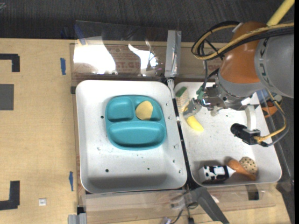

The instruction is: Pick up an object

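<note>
At the upper right of the frame my arm (254, 59) reaches down over the right bin (268, 164), grey with its orange band, and cables loop around it. My claw (202, 102) hangs at the upper left part of this bin, close to the wall that divides the two bins. Whether my claw is open or closed, I cannot tell from this angle. Just below and left of it lies a yellow object (194, 123), tilted, on the bin floor; I cannot tell if my claw touches it. Along the lower edge of the same bin lie a black and white object (216, 172) and, just to its right, a brown spotted object (245, 164). The left bin (93, 162) holds a teal divided tray (133, 134), and a yellow round object (144, 109) sits in the tray's upper right compartment.
</note>
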Action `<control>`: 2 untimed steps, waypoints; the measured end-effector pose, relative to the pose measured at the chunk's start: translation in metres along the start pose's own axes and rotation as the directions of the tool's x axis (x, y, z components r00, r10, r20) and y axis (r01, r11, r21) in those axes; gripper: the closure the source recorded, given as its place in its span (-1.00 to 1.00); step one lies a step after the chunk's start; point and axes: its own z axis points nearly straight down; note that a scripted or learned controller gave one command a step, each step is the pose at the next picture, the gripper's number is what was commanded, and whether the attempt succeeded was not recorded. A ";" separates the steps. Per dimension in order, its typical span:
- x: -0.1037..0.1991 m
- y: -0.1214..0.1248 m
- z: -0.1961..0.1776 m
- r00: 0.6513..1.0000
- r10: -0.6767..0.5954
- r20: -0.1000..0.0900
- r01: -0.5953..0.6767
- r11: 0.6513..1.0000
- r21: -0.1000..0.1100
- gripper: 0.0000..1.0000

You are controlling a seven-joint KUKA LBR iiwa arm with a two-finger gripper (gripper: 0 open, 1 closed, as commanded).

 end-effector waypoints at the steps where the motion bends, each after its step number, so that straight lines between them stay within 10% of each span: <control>1: 0.000 0.000 0.000 1.000 0.000 -0.001 0.000 1.000 0.000 -1.00; 2: 0.000 0.000 0.000 1.000 0.000 -0.001 0.000 1.000 0.000 -1.00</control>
